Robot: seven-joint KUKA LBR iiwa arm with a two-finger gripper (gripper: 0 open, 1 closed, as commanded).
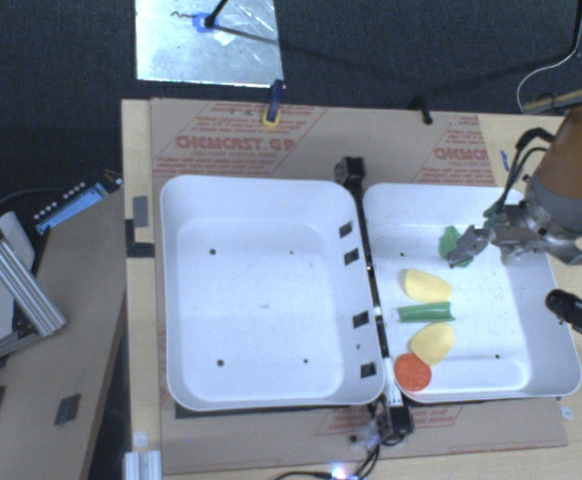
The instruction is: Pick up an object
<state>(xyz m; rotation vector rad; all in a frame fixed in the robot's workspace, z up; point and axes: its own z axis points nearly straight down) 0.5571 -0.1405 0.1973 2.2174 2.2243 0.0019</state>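
The grey arm with its orange band reached in from the right over the right bin [551,373], its jaws [463,254] hanging low just beside a small green object [450,238] near the bin's upper middle. Whether the jaws were apart, together or clamped on anything could not be told from the overhead camera. Below them in the same bin lay a pale yellow piece [426,286], then a green stick-shaped item [426,312] just beneath it, a second yellow piece [433,342], and a red-orange round object [413,372] at the bin's lower left corner. The left bin [181,298] sat alongside on the counter [231,133].
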